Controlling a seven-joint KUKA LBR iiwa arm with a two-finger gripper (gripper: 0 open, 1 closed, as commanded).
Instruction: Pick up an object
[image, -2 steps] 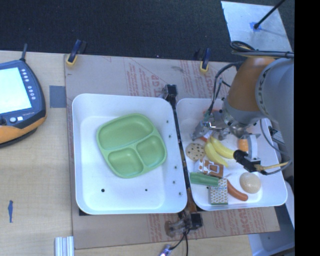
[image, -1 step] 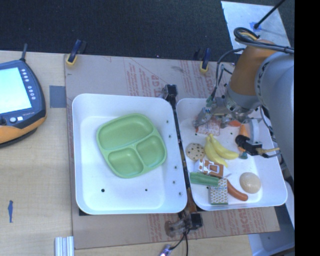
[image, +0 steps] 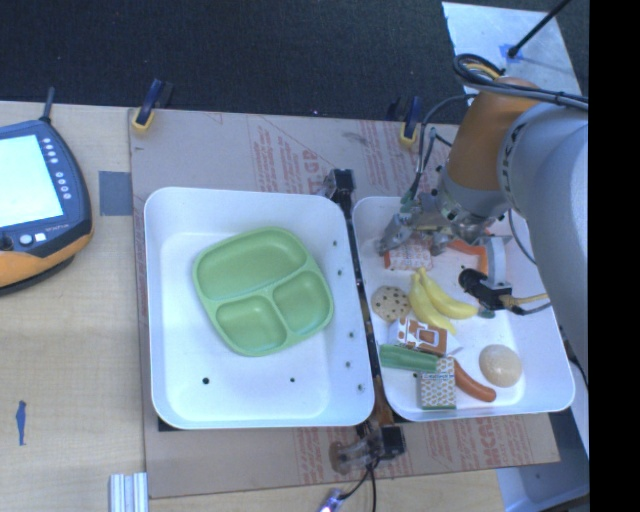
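1. Pale wood makes up the counter (image: 70, 340), with a sheet of brown cardboard (image: 240, 150) clamped on it under both bins and dark carpet beyond its far edge.
2. Far to the left of the fingers, a teach pendant (image: 35, 200) with a lit screen lies on the counter.
3. Left of the fingers sits the left bin (image: 170, 300), holding a green divided plate (image: 262, 290).
4. The right bin (image: 540, 395) lies under the fingers and holds the small toy foods.
5. The gripper (image: 432, 232) reaches down into the far part of the right bin; whether its fingers are apart or together I cannot tell, since the wrist hides them.
6. A small white-and-red packet (image: 405, 260) lies just below the fingers, touching or nearly so.
7. Nearer the camera than the fingers lie a cookie (image: 390, 302), a bunch of bananas (image: 440, 300), a small printed box (image: 420, 335), a green cucumber (image: 405, 357), a green carton (image: 437, 388), a sausage (image: 472, 384) and a pale egg-like object (image: 500, 364).
8. The grey arm (image: 540, 170) with its orange band comes in from the right of the fingers.
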